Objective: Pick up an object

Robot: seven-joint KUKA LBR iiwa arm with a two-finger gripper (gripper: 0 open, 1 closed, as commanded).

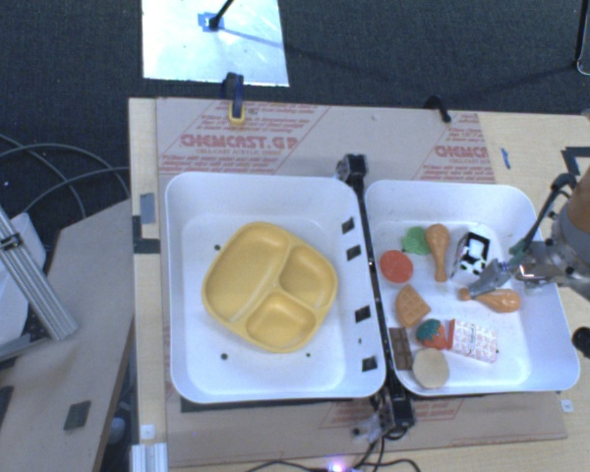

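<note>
The right bin point(541, 362) holds several toy foods. Among them are a red tomato point(396, 265), a tan drumstick point(439, 249), a green leafy piece point(416, 239), a black and white object point(472, 252), an orange wedge point(411, 306) and an orange-brown piece point(501, 301). My gripper point(482, 284) reaches in from the right and sits low in this bin. Its tip lies between the black and white object and the orange-brown piece, close to both. I see nothing lifted off the bin floor.
A yellow compartment tray point(269, 285) lies in the left bin point(192, 362). Near the right bin's front are a red and white packet point(472, 340), a small green and red ball point(432, 332), a tan disc point(432, 368) and a brown bar point(400, 347).
</note>
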